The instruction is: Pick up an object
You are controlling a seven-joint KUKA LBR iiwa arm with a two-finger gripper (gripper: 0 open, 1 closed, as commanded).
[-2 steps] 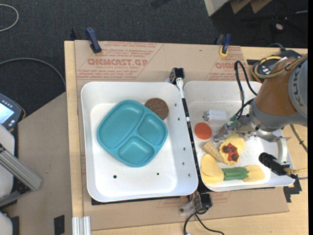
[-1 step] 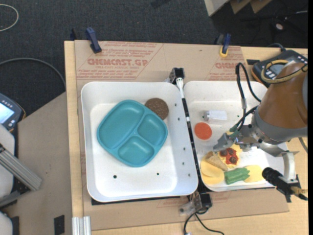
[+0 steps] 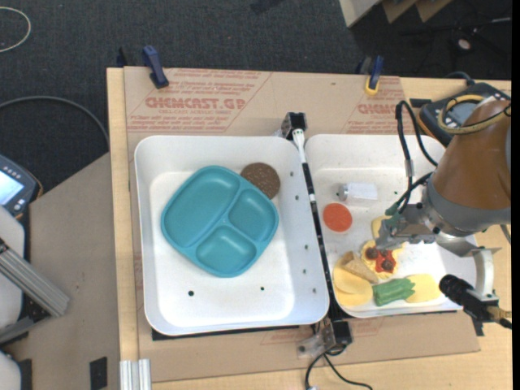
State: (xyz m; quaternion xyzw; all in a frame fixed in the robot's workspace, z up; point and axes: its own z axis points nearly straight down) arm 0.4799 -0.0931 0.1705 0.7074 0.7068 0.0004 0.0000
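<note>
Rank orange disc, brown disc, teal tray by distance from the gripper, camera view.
From the gripper in the right bin:
1. Orange disc, same bin, just toward the divider.
2. Brown disc, left bin, at the tray's upper right corner.
3. Teal tray, middle of the left bin.

Tray (image 3: 218, 231) in L bin (image 3: 154, 218); toy food (image 3: 382, 283) in R bin (image 3: 357, 149).

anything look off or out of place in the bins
The teal divided tray lies skewed in the left bin, with a brown disc against its upper right edge. The right bin's items crowd its near corner. Nothing looks spilled or broken.
</note>
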